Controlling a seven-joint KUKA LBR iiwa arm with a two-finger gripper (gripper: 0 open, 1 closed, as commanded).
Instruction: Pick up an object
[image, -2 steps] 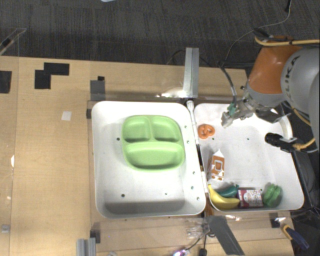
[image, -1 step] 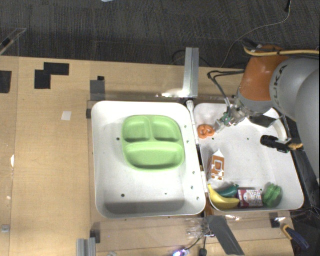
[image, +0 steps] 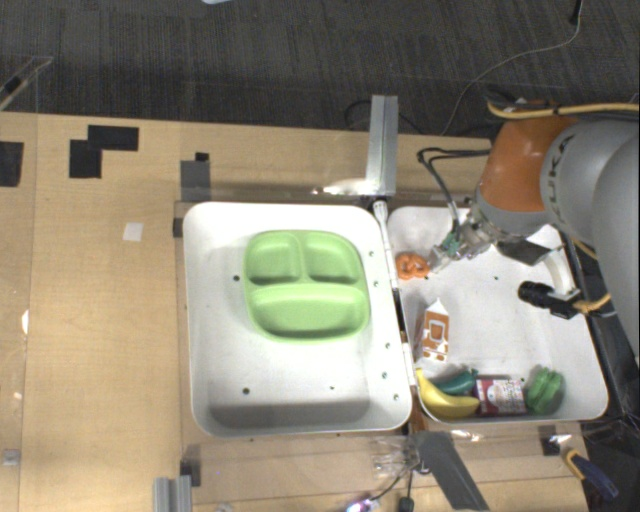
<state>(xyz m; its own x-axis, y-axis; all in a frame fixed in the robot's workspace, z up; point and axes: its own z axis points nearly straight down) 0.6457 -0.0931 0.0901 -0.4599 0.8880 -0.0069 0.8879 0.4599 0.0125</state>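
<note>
White plastic makes both bins: the left bin (image: 215, 330) carries a green divided tray (image: 305, 283), while the right bin (image: 575, 365) holds the clutter. Grey arm (image: 590, 180) angles in from the right, its gripper (image: 448, 248) low near a small orange object (image: 411, 265) by the dividing wall; I cannot tell how the hand is set. For a clean pick, I would centre over the orange piece, well apart from the banana (image: 445, 400) and bottle (image: 500, 393).

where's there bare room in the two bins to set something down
Left bin: bare floor all around the green tray, widest along the near edge. Right bin: open middle. Crowded near edge: banana, bottle, green toy.
</note>
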